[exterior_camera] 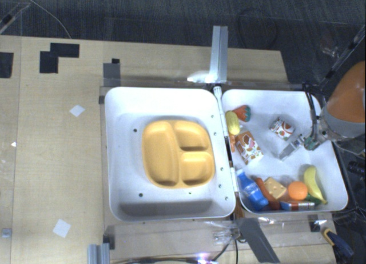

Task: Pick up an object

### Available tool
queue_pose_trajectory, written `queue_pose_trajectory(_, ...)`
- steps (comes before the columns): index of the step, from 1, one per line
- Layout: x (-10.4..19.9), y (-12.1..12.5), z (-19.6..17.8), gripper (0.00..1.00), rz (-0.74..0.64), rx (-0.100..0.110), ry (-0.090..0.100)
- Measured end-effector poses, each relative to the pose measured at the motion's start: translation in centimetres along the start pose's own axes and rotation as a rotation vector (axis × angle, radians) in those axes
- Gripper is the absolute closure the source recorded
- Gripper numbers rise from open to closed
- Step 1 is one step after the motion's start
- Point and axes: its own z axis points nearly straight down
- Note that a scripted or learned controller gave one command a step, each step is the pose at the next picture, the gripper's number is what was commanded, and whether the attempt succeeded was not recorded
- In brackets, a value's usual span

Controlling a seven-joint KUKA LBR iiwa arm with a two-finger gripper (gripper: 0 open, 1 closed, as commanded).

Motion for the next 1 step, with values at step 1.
queue_pose_trajectory(1,0.2,0.28,0.01,0.0,-0.004,-0.002,0.001)
